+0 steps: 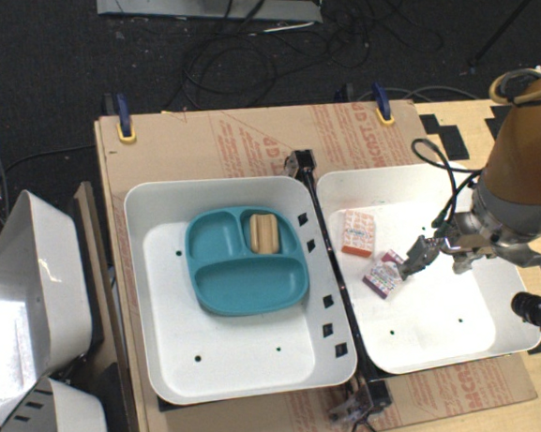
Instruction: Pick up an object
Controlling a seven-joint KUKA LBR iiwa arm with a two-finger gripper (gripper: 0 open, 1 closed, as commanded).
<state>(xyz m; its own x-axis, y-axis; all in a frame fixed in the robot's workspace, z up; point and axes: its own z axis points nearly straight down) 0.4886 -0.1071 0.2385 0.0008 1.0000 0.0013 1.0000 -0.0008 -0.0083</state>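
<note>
In the right bin (pixel 469 334) lie two small packets. A white and orange packet (pixel 357 232) rests near the bin's left side. Just below it sits a purple packet (pixel 383 275), tilted. My gripper (pixel 414 257) reaches in from the right and hangs low at the purple packet's right edge, right next to it. Whether it touches the packet is unclear. The left bin (pixel 170 360) holds a teal divided plate (pixel 248 283), with a tan wooden block (pixel 265 233) in its upper right compartment.
The grey and orange arm (pixel 521 179) covers the right bin's right side. A black divider (pixel 333 280) runs between the bins. A cable (pixel 440 163) loops above the gripper. White containers (pixel 28 297) stand to the left of the bench.
</note>
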